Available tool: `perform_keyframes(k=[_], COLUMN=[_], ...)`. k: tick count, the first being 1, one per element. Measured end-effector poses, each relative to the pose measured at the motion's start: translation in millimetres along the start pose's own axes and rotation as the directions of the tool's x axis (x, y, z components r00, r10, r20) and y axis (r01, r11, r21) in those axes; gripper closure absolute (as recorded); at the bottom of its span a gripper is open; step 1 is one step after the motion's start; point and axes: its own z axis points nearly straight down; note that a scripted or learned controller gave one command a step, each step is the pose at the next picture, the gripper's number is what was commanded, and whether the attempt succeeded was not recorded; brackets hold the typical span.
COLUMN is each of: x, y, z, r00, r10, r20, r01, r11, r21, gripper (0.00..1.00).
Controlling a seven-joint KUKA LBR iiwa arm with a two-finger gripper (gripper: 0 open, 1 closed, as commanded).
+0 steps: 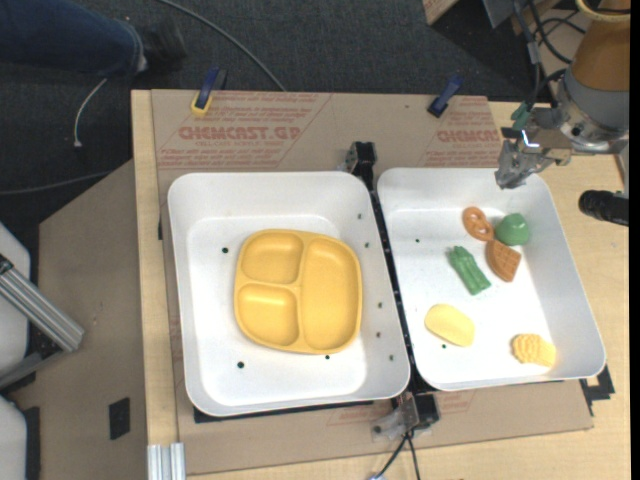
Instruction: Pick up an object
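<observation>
Six small toy foods lie in the right bin [560,268], all nearer the camera than the gripper; counted from the near edge: one ridged yellow piece [533,349] by the near right corner; one smooth yellow lump [449,325] to its left; one green stick [468,270], its long axis running near-to-far with a slight slant; one brown wedge [505,261]; one green round piece [513,230]; one orange pretzel [477,223]; the last three crowd together, touching or nearly so. One yellow divided plate [298,291] sits alone in the left bin [200,228]. Farthest back, the gripper [513,171] hangs over the right bin's far rim, nothing visible between its fingers; whether they are spread or closed I cannot tell. My guess is the cluster just in front of it is the closest target.
</observation>
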Motion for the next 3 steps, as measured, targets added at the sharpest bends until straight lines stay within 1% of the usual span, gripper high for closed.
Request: perform_keyframes(k=[1, 2, 3], x=[50.5, 106.3, 168.7], y=[11.9, 13.6, 10.5], z=[11.2, 25.4, 25.4], r00=[1.0, 1.0, 1.0], r10=[-0.003, -0.003, -0.004], r20=[-0.002, -0.003, -0.003], r01=[0.003, 0.003, 0.004], r11=[1.0, 1.0, 1.0], r21=[0.007, 0.009, 0.009], gripper=[1.0, 1.0, 1.0])
